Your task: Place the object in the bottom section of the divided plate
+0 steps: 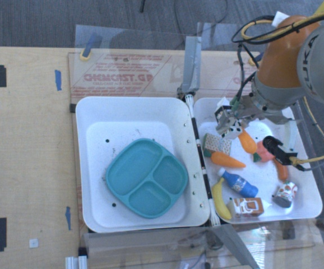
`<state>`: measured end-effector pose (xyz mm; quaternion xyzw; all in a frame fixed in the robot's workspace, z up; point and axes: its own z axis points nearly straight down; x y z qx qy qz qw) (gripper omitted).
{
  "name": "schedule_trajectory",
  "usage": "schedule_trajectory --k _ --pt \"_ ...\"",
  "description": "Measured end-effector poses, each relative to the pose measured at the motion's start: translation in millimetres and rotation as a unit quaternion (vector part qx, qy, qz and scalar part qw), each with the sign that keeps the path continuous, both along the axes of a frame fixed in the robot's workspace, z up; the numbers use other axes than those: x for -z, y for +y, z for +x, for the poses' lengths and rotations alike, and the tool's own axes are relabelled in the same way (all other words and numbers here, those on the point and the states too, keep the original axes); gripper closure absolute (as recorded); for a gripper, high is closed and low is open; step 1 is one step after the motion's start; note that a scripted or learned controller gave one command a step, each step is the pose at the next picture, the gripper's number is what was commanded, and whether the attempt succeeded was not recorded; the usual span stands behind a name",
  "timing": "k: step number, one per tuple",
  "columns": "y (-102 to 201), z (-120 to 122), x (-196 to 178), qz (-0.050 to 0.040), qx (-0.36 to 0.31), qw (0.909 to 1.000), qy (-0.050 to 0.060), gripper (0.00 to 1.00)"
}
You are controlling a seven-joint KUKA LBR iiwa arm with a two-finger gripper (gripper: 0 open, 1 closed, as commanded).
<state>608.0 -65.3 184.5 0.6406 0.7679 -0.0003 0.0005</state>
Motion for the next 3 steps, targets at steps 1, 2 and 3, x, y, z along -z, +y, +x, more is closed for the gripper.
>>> schedule_trajectory --k 1,2,3 --pt "54 3 -11 -0.0002 -0.049 0.9988 -0.002 1.00" --pt "154 -24 0 0.0008 -0.165 0.9863 0.002 1.00" --pt "153 -24 0 0.0008 -0.164 0.9864 0.001 0.00"
